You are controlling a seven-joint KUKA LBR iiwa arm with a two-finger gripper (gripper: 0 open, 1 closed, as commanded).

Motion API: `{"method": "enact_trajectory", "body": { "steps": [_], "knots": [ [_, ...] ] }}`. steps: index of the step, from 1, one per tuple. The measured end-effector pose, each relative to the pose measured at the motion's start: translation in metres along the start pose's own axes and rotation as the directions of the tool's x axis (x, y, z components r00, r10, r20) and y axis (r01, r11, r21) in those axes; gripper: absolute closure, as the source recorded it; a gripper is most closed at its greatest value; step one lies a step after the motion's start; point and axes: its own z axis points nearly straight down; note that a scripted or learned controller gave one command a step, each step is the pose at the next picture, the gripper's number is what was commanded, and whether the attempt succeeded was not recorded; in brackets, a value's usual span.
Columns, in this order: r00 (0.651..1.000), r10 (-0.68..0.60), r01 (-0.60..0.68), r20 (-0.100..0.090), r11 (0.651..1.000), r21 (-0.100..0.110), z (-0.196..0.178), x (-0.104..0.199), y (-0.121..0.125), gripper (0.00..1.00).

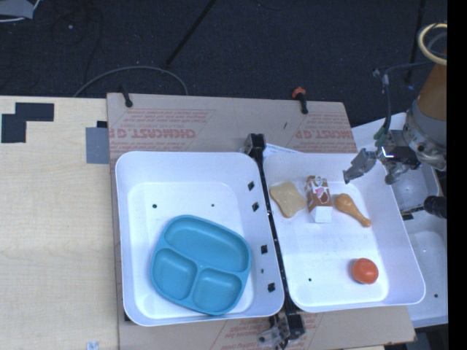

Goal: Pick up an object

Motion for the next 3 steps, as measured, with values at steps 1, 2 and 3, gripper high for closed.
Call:
{"method": "enact_trajectory", "body": {
  "steps": [1, 2, 3],
  "knots": [
    [1.0, -0.002, 0.002, 0.002, 1.0, -0.012, -0.007, 0.0, 0.002, 0.0],
    [1.0, -0.001, 0.001, 0.0, 1.0, -0.006, 0.052, 0.009, -0.001, 0.0],
    [1.0, -0.001, 0.001, 0.001, 1.0, -0.006, 0.109, 0.0, -0.003, 0.0]
  ]
}}
